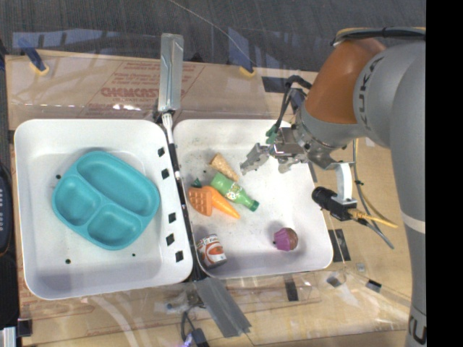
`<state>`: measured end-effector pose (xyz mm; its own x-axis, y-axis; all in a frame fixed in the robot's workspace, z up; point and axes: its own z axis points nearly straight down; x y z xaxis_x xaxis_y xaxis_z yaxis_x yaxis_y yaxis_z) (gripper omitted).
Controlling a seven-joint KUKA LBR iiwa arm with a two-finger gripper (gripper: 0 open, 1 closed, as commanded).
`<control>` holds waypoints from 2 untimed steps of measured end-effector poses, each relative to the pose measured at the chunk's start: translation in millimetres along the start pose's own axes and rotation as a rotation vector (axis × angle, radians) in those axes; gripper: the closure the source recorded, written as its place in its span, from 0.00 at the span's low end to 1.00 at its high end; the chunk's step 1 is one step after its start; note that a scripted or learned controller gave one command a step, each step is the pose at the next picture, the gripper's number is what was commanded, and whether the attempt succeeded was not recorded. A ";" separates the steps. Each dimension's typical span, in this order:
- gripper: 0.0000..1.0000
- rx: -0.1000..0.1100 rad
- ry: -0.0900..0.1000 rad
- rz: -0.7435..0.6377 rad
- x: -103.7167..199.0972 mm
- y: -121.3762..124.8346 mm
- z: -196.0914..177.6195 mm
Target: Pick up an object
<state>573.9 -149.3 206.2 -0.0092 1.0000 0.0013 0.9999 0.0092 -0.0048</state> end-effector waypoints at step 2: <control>1.00 -0.001 -0.001 -0.139 5.3 -22.5 105.2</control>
<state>550.8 -144.1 101.2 -0.1476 0.9891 0.0008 0.9890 0.1476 -0.0038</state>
